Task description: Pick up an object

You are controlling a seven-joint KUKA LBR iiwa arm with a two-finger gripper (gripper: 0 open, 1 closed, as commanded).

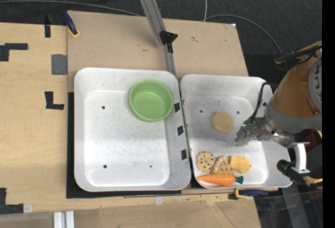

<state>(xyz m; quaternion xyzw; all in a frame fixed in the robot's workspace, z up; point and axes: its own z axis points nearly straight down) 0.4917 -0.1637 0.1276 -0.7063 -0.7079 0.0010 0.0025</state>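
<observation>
Right now I hang low over the right-hand shallow white bin [230, 85], my two-finger gripper [245, 136] down near its floor on the side nearest my arm. Whether my jaws stand wide or narrow I cannot tell from this slant; the grey wrist housing hides them, and I see nothing clamped between them.

The nearest candidate is the round tan disc-shaped piece [222, 122], lying flat on the bin floor just beside my tip, toward the middle of the bin. It sits apart from everything else, which I judge makes it the cleanest target. Along the front wall lies a crowded row: a brown-speckled round cookie [204, 161], a yellow corn-like toy [238, 163] and an orange carrot-shaped toy [218, 180], close together or touching. The round green plastic bowl [151, 100] sits in the left-hand white bin [89, 117], well apart from me.

To do this well, I think I should centre over the disc rather than descend where I am, since I look offset to its side. A flat disc gives little height to grip, so I would straddle its edges, go right down to the floor, and close before lifting straight up.
</observation>
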